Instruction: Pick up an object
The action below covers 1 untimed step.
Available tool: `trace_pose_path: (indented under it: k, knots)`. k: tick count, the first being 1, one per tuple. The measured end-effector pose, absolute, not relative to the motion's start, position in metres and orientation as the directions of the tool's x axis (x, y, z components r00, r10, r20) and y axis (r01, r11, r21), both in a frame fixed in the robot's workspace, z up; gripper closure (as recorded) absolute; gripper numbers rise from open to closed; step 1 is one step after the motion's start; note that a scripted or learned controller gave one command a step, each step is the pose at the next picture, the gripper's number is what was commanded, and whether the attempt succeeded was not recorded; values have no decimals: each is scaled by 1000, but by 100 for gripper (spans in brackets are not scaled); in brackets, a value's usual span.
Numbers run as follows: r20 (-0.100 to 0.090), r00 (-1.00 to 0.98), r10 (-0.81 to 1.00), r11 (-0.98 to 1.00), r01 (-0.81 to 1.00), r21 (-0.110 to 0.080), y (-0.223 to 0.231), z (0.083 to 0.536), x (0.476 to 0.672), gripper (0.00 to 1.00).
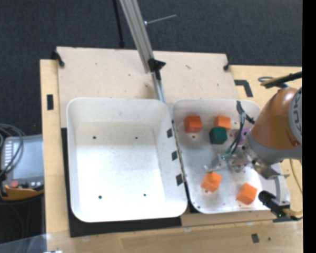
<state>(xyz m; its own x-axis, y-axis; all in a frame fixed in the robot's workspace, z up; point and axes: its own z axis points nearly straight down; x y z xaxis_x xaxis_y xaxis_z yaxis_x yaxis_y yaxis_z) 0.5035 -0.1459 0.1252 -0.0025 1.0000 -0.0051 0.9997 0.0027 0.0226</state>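
- Four orange blocks and one dark green block [218, 136] lay in the right bin [187, 194], at centre-right of the frame.
- Two orange blocks sat along the upper part: one [193, 124] upper left, one [222, 122] just above the green block.
- Two sat lower: one [211, 181] near the middle, one [246, 193] at lower right.
- The gripper [227, 161] hung between the green block and the lower blocks; finger state could not be determined.
- The left bin [73, 141] adjoined it.

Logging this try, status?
Tool low in right bin, nothing seen held. Nearest orange block just below it. Green block close above.
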Motion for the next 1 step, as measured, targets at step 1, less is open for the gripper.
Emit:
trace_pose_path:
  k: [1]
  knots:
    - [-3,7,1000,-7,1000,25,-146,134,504,100]
